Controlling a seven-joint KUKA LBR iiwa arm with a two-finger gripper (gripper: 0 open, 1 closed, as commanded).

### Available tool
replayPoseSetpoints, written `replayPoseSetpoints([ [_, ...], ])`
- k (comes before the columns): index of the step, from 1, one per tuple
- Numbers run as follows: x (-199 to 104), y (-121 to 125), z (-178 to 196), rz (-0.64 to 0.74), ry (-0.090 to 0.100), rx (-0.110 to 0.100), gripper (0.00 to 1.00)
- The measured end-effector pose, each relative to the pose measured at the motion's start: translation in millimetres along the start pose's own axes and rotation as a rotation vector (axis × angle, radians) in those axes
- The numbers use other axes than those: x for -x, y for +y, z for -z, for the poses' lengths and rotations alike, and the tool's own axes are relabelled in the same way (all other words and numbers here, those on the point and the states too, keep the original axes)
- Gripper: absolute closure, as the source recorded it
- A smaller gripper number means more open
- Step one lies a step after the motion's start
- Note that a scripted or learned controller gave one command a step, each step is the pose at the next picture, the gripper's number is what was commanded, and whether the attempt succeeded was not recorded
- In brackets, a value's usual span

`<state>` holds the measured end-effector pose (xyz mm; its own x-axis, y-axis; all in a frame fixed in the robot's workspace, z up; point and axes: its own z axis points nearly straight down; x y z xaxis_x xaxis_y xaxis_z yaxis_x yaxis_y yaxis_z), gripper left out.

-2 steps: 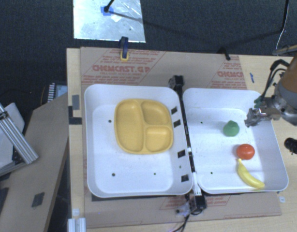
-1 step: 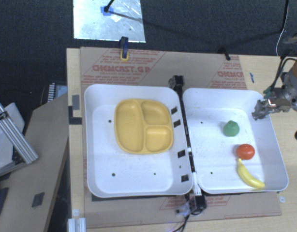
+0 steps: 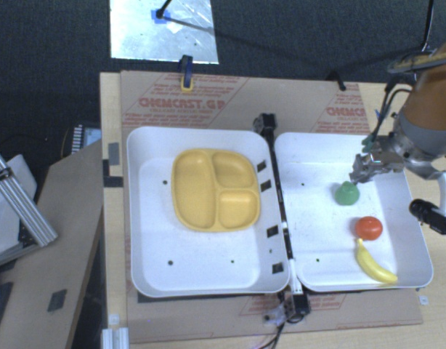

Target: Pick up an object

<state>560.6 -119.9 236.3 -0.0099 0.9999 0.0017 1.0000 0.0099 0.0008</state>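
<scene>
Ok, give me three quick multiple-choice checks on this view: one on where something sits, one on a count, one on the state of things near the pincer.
1. Where does the yellow divided plate lie?
A. in the left bin
B. in the right bin
C. on the cardboard outside both bins

2. How many items lie in the right bin?
A. one
B. three
C. five

3. Which item is the pincer closest to?
A. the banana
B. the orange-red tomato
C. the green item

Answers: 1 A, the plate lies inside the left bin's walls. 2 B, the green item, the tomato and the banana are there. 3 C, the pincer stands right above the green item, with the tomato and banana farther toward the near edge.
</scene>
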Motion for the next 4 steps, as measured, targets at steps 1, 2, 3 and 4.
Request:
replayPoseSetpoints([
  [1, -53.0, -6.0, 8.5, 0.0, 0.0, 0.001, 1.0],
  [2, -101.7, -8.3, -1.9, 0.0, 0.0, 0.0, 1.0],
  [3, -148.1, -17.5, -12.9, -0.002, -0.001, 0.0, 1.0],
  [4, -193.8, -28.0, -20.5, 0.0, 0.0, -0.001, 1.0],
])
